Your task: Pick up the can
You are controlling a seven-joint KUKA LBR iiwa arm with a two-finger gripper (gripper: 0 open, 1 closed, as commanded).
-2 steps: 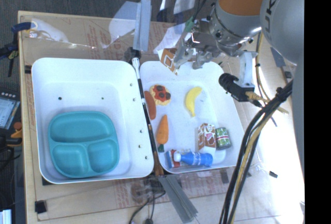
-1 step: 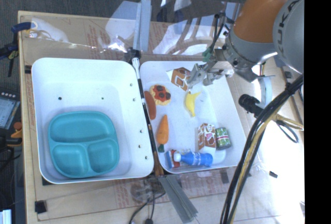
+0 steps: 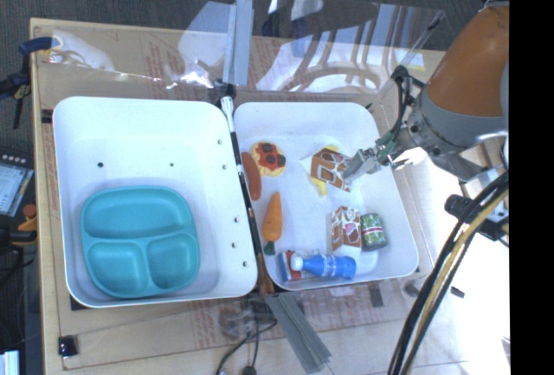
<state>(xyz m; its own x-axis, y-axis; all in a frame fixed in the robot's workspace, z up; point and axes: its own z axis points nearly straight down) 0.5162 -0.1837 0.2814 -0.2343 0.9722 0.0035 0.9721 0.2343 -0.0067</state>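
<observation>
Can (image 3: 374,231): small, green w/ dark red band, lying on its side in right bin (image 3: 394,191), near-right part, touching a gingerbread-house box (image 3: 345,228); label too small to read; 2 white bins, left bin (image 3: 130,131) w/ 1 teal divided tray (image 3: 139,241); right bin also has 2nd gingerbread-house box (image 3: 330,167), 1 blue-white bottle (image 3: 322,264), 1 carrot (image 3: 273,218), 1 hot dog (image 3: 251,175), 1 pizza slice (image 3: 269,158); gripper (image 3: 361,163) beside the far box, can't tell its state.

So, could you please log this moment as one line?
gripper: over right bin | small green can: lying in bin, ungrasped
</observation>
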